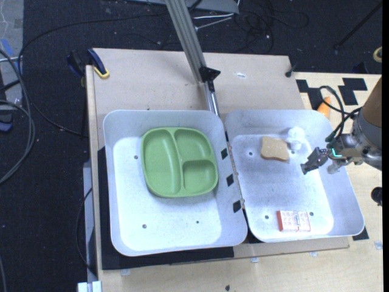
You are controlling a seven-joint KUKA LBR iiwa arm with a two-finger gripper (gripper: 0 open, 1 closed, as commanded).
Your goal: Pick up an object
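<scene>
A pale wooden bench (pixel 158 78) bears two shallow white bins with rounded corners, side by side. The left bin (pixel 127 224) holds a smooth green plastic plate (pixel 180 162) with three compartments. The right bin (pixel 340 212) holds a tan, bread-like slice (pixel 275 149), a small crumpled white object (pixel 296 137) just beside it, and a flat red-and-white packet (pixel 294 221) near the front edge. The dark gripper (pixel 313 161) hovers over the right bin beside the slice; whether its jaws are parted cannot be told, and nothing shows between them.

Green divided plate (pixel 180 162), left bin (pixel 124 224)
</scene>
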